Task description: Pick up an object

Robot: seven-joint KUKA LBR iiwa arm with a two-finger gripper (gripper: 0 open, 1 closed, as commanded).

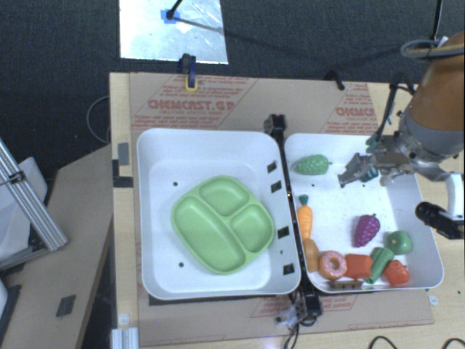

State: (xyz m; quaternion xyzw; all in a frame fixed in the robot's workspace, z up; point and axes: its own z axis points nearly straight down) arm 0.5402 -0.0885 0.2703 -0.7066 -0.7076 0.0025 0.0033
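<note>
My gripper (354,174) hangs over the upper part of the right bin (421,195), its dark fingers spread open with nothing between them. A green leafy toy vegetable (312,165) lies just to its left. Below lie an orange carrot (304,221), a purple grape bunch (366,229), a pink-iced donut (333,265), an orange-red block (358,265), a green pepper-like piece (398,242) and a red piece (396,273), all crowded toward the bin's near edge.
The left bin (156,195) holds a light green divided plate (221,225). A black clip divider (277,126) joins the two bins. The grey and orange arm (436,115) comes in from the right above the right bin.
</note>
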